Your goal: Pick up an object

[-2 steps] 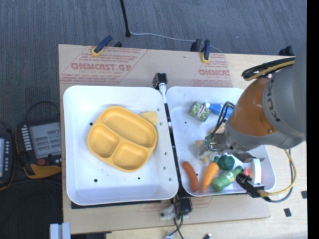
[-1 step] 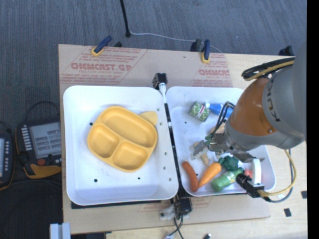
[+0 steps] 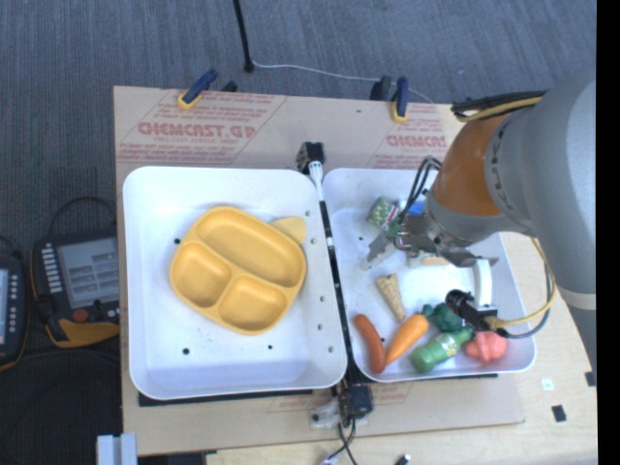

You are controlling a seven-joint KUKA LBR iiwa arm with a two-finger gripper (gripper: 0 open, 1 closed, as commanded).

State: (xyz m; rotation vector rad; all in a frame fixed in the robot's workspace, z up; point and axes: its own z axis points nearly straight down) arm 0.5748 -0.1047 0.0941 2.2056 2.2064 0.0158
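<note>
My gripper [image 3: 387, 243] hangs low over the upper left part of the right bin [image 3: 518, 356], under the orange-banded wrist. Just above it lies a small green and white item [image 3: 383, 211], close to the gripper. Below it a tan cone [image 3: 390, 295] lies on the bin floor. Along the bin's front edge lie a red sausage [image 3: 368, 342], an orange carrot [image 3: 408, 335], a dark green leafy piece [image 3: 448, 316], a light green vegetable [image 3: 434, 353] and a pink item [image 3: 487, 347]. I see nothing held by the gripper.
The left bin [image 3: 155, 356] holds a yellow divided plate [image 3: 237, 267] with a pale yellow piece [image 3: 290, 228] at its upper right edge. The divider between the bins [image 3: 329, 260] runs just left of the gripper. Clamps and cables sit at the board's back edge.
</note>
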